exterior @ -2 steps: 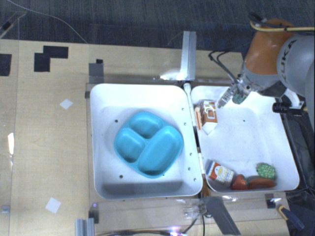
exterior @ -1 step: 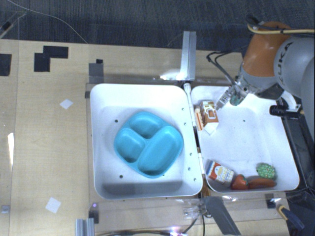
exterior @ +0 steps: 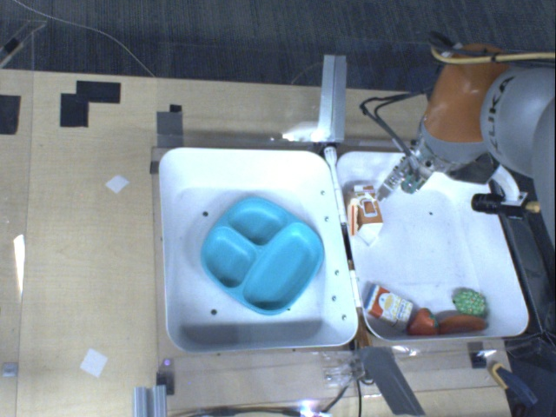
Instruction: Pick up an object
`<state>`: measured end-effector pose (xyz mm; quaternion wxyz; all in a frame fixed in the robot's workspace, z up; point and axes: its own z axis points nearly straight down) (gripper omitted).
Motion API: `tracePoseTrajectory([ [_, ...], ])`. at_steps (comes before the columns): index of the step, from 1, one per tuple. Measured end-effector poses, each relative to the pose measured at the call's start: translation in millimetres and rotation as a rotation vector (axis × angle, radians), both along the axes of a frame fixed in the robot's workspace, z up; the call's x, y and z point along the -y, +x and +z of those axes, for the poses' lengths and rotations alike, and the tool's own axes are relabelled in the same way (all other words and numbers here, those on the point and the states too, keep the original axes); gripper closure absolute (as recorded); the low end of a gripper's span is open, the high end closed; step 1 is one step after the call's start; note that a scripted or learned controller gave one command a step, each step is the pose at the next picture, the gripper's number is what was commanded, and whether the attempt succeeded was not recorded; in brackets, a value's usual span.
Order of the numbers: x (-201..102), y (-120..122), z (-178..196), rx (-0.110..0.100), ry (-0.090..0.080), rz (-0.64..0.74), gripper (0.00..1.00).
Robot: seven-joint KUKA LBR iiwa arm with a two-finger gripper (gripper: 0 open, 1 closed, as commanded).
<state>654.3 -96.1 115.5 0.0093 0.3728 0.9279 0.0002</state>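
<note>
Claw [exterior: 401, 183] hangs over the far part of the right bin [exterior: 452, 233], and whether it is wide or narrow I cannot tell. Nearest candidate is the small orange-and-white carton [exterior: 365, 214], just beside the claw on its left and slightly nearer the camera, against the wall shared with the left bin [exterior: 174, 250] (its long axis seems to run along that wall). Well apart toward the near rim lie another carton [exterior: 388, 307], red pieces [exterior: 424, 321] and a green one [exterior: 469, 301]. The left bin holds a blue divided tray [exterior: 262, 254].

Grey arm [exterior: 526, 120] w/ orange band, black cables, small metallic pincer [exterior: 393, 186] at tip.
</note>
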Motion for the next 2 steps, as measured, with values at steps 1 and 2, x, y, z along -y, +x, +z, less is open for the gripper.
tracePoseTrajectory([
  [1, -0.6, 2.8, 11.8, 0.007, 0.0, 0.003, 1.0],
  [2, 0.6, 4.2, 14.4, 0.013, -0.002, 0.002, 0.0],
])
